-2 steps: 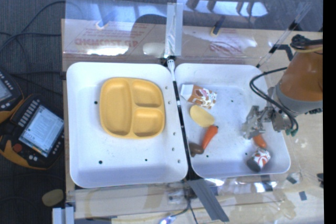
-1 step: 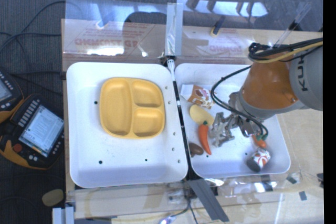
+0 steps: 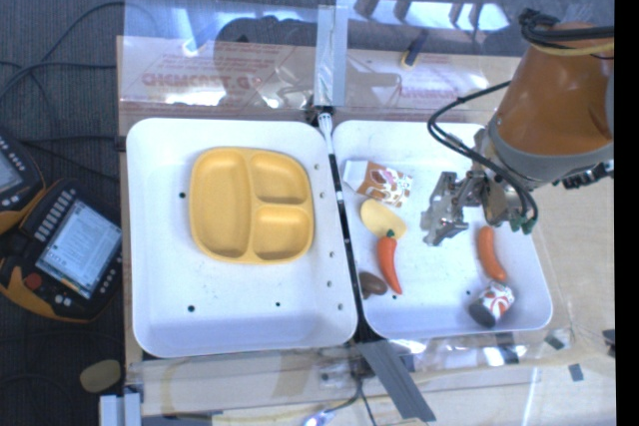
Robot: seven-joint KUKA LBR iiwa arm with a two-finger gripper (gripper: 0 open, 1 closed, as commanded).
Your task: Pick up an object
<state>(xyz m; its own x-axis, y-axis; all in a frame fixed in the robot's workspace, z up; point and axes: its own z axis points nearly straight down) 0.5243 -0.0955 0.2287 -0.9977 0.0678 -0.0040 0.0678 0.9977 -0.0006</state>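
My gripper (image 3: 440,226) hangs over the middle of the right bin (image 3: 529,314), pointing left, its grey fingers (image 3: 437,213) slightly apart with nothing between them. Left of it lie a yellow lemon-shaped piece (image 3: 376,215), a carrot (image 3: 388,261) and an orange-and-white packet (image 3: 384,182). A brown lump (image 3: 371,284) rests at the bin's lower left. To the gripper's right lies an orange sausage-shaped piece (image 3: 490,254), and below that a red, white and grey object (image 3: 490,302).
The left bin (image 3: 160,304) holds a yellow divided plate (image 3: 252,205). A ridge (image 3: 339,214) separates the two bins. Clear plastic panels (image 3: 329,55) stand behind them. A handheld controller (image 3: 60,244) lies on the floor at the far left.
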